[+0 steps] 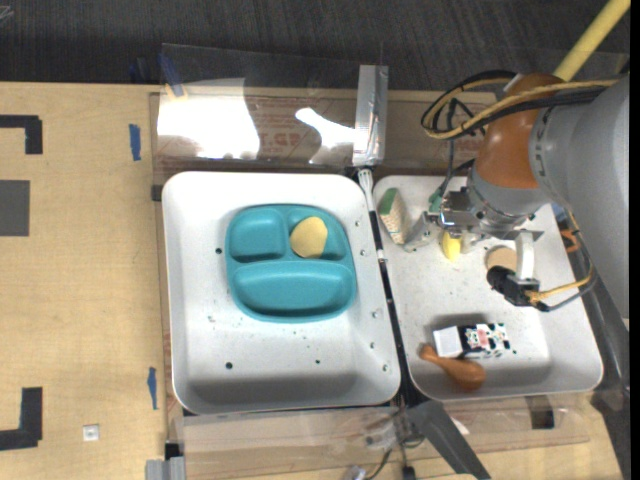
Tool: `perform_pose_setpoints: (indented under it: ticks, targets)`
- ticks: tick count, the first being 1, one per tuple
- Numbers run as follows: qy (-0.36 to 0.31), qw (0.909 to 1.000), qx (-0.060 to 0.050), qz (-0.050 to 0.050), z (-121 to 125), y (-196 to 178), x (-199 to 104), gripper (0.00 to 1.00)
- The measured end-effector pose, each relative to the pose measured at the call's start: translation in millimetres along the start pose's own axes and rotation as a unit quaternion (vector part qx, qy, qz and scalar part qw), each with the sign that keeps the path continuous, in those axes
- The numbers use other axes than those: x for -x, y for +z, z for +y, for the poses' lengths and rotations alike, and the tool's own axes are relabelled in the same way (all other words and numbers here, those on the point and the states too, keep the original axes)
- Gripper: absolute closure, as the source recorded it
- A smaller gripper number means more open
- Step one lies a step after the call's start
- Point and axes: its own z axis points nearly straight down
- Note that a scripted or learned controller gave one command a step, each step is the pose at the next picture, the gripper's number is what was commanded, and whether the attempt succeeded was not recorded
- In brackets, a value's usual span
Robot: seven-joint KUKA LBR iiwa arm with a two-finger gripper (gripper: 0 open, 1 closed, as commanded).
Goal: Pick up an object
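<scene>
My gripper (446, 228) is low over the back of the right bin (560, 368), under the orange-banded wrist. A small yellow object (451, 247) lies directly beneath its tip, and I cannot make out whether they touch. A green and white packet (389, 214) leans at the bin's left wall, just left of the gripper. A tan round piece (501, 258) sits to the gripper's right. Near the front lie a black and white box (476, 340) and a brown wooden piece (457, 367).
The left bin (200, 348) holds a teal divided plate (290, 288) with a yellow ball (309, 236) in its back right compartment. A clear plastic panel (260, 123) stands behind the bins. Black and yellow cables (465, 108) loop above the wrist.
</scene>
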Motion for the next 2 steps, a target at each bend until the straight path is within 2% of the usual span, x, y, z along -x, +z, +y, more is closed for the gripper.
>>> perform_pose_setpoints:
  ticks: [1,2]
  targets:
    - [-0.001,1.0000,0.002,-0.001,1.3,-12.0,0.3,1.00]
    - [-0.001,1.0000,0.002,-0.001,1.2,-11.7,0.1,0.00]
